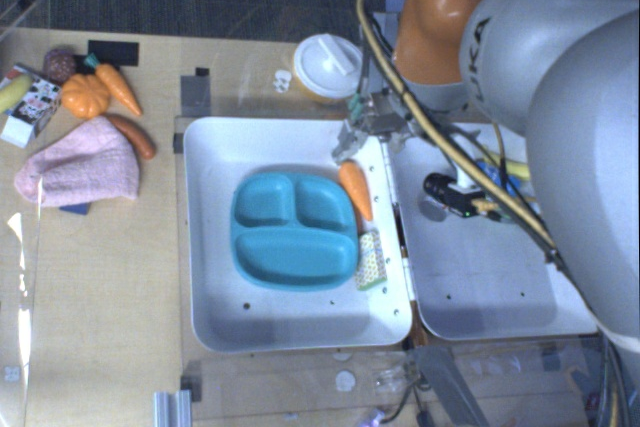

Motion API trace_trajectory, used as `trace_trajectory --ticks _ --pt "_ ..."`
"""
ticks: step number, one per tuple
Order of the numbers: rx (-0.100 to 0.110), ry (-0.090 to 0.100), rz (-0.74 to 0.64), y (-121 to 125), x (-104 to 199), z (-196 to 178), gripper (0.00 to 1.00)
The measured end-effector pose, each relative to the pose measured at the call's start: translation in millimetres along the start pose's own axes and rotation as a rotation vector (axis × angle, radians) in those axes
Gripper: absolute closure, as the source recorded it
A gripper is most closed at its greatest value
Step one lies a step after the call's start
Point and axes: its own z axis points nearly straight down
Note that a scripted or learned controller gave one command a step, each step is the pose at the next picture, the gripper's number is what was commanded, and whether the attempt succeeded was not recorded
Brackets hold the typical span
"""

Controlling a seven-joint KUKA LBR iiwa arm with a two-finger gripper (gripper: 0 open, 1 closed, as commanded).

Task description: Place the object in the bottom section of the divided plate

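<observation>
Your gripper (pixel 372 123) sits over the top right corner of the left bin (pixel 215 300), and I cannot tell from this angle how its jaws stand or whether they hold anything. You will find the toy carrot (pixel 355 189) lying in that bin just beside the right edge of the blue divided plate (pixel 293 230), outside the compartments. A small patterned packet (pixel 371 259) lies just below the carrot, against the plate's lower right corner.

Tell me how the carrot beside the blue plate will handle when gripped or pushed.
The carrot looks like a smooth, glossy toy, so probably stiff, light and somewhat slippery. Its tapered, rounded body may roll or pivot if nudged. It lies against the divided plate rim, which could block a sideways push.
</observation>
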Motion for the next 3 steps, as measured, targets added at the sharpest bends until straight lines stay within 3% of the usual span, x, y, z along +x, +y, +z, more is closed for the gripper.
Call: trace_trajectory --ticks 1,2,3 --pt "-0.004 -0.001 -0.008 1 1 -11 1.0" --pt "-0.004 -0.001 -0.008 1 1 -11 0.0" --pt "-0.008 -0.003 -0.015 3 1 -22 1.0"
